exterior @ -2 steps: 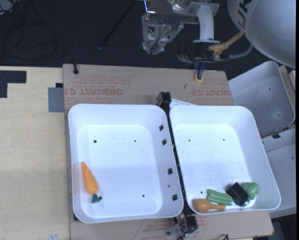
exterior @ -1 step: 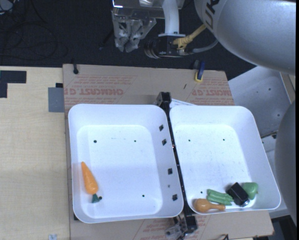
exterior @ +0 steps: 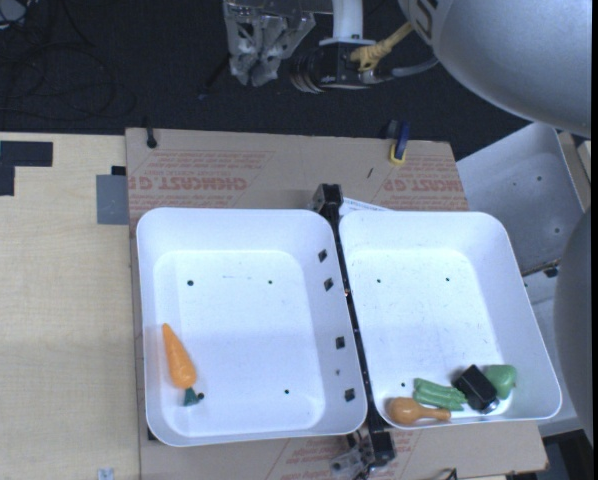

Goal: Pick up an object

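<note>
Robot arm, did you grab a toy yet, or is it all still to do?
Nothing looks picked up yet. The pincer is up above the far edge of the bench, away from both bins. The carrot lies in the left bin; the black block and other toys lie in the right bin. Reaching, gripping and lifting are all left.

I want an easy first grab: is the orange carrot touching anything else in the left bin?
Apart. The camera view shows the carrot lying alone near the left bin's left wall, bare white floor around it.
</note>
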